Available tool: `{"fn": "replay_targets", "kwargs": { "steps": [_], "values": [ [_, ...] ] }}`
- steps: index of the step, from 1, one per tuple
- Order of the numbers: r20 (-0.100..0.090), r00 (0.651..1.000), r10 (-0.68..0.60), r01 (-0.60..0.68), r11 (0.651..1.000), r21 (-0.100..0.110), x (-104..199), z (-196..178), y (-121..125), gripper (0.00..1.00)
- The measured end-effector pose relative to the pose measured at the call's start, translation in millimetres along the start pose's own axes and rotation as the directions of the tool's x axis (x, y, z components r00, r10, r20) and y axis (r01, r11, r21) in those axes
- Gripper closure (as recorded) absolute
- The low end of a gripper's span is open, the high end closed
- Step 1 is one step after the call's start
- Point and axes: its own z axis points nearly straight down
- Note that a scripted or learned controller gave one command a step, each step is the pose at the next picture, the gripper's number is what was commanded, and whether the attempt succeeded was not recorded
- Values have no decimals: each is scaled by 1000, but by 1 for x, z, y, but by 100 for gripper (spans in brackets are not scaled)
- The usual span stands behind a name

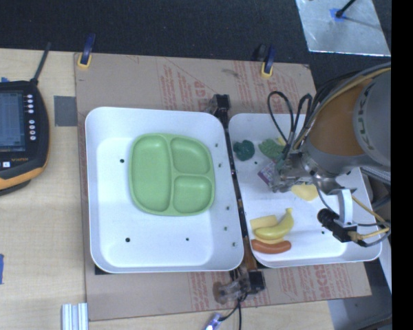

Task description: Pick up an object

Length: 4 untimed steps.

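Looking down at the right bin (358, 253) with 6 small toy pieces in it. Nearest the gripper (281, 179): a little purple item (266, 176), touching or just beside the tip, too blurry to name properly. Can't tell whether the gripper is open, closed, or actually gripping anything, so not calling that one held.

Also spotting a yellow toy banana (275, 223) toward the front of that bin, with a red-orange toy sausage (270, 247) right against it on the near side. Further back: a dark teal piece (244, 150) by the left wall and a green leafy piece (269, 146) just beside it. Then a pale yellow piece (305, 192) tucked partly under the wrist.

Over in the left bin (107, 243): just 1 light green divided plate (172, 174) with 3 compartments, sitting flat around the middle.

As for writing: red print running along the cardboard sheet (151, 81) under both bins, but way too faint to read. Same with the teach pendant (10, 139) off to the left, lit screen and buttons, nothing legible.

Underneath all that, a pale wooden bench (34, 253), with 2 blue-and-yellow clamps (87, 51) pinning the cardboard at the back edge. Beyond it, dark carpet-like floor (179, 12) and a grey sheet (341, 19) lying top right. Black cables (289, 112) looping off the arm (344, 122).
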Motion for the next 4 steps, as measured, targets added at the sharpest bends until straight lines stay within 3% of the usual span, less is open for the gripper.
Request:
{"fn": "replay_targets", "kwargs": {
  "steps": [1,2,3,4],
  "values": [
    [0,1000,-1,1,1000,0,0,0,0,0],
    [-2,1000,3,-3,1000,-3,8,10,50,0],
    [-2,1000,1,-1,1000,-1,7,0,50,100],
    [-3,1000,1,-1,1000,-4,99,-97,56,100]
  ]
}}
